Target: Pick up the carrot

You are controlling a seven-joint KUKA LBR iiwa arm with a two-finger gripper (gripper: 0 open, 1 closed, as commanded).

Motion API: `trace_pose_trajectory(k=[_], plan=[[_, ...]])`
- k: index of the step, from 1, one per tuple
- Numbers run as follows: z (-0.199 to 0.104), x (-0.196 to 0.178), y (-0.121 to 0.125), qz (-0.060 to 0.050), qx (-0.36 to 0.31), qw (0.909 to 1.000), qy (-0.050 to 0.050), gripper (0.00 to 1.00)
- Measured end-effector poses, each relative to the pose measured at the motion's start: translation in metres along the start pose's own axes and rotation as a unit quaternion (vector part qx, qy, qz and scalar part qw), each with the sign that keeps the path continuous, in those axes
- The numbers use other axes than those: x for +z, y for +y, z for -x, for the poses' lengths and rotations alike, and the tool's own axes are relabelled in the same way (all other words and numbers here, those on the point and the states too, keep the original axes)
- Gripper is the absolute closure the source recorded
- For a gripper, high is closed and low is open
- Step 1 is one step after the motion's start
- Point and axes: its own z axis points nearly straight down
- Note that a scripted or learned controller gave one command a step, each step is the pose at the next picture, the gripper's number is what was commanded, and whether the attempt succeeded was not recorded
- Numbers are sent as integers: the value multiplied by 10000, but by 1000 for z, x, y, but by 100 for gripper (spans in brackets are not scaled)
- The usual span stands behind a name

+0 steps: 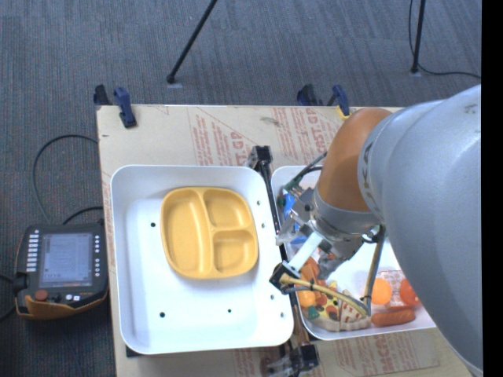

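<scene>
At 9 o'clock from the counter [181, 132], a handheld control unit [63, 269] lies on the grey carpet with its cable looping up behind it. The left bin [130, 210] holds a yellow divided plate [210, 232], which sits flat a little toward 12 o'clock from the bin's middle, clear of every wall. Two blue clamps [124, 104] grip the counter's far edge, one at 11 o'clock and one at 1 o'clock.

The grey arm [424, 195] with its orange band reaches in from 3 o'clock and hangs over the near-left part of the right bin [308, 330]. Its wrist hides the jaws from us, so we cannot tell whether they are wide, narrow or holding anything.

Below the arm, a toy pizza slice [339, 317] lies at 6 o'clock in that bin. The carrot [393, 317] lies flat at about 5 o'clock, just beside the pizza slice and near the front wall, apart from the wrist. A round orange fruit [380, 290] sits just beyond the carrot
</scene>
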Motion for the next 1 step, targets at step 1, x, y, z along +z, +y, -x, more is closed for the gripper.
trace_pose_trajectory(k=[1], plan=[[6,0,-51,-1,-969,9953,-6,0]])
